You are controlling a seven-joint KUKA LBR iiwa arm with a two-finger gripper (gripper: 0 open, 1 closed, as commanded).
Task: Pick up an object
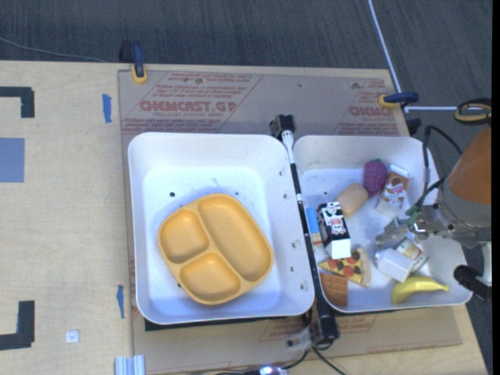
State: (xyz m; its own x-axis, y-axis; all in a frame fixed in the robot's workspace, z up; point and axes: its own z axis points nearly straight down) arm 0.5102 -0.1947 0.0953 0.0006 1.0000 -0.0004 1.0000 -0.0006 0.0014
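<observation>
We saw the pincer (402, 231) reaching in from the right over the right bin (312, 153), low among the clutter; whether it was spread or pressed together we could not tell. Around it lay a purple grape bunch (376, 176), a tan rounded piece (353, 199), a black-and-white carton (334, 226), a pizza slice (348, 267), a white box (394, 264) and a banana (418, 289). The left bin (148, 209) held a yellow divided plate (215, 248) on the worktop (62, 209).
</observation>
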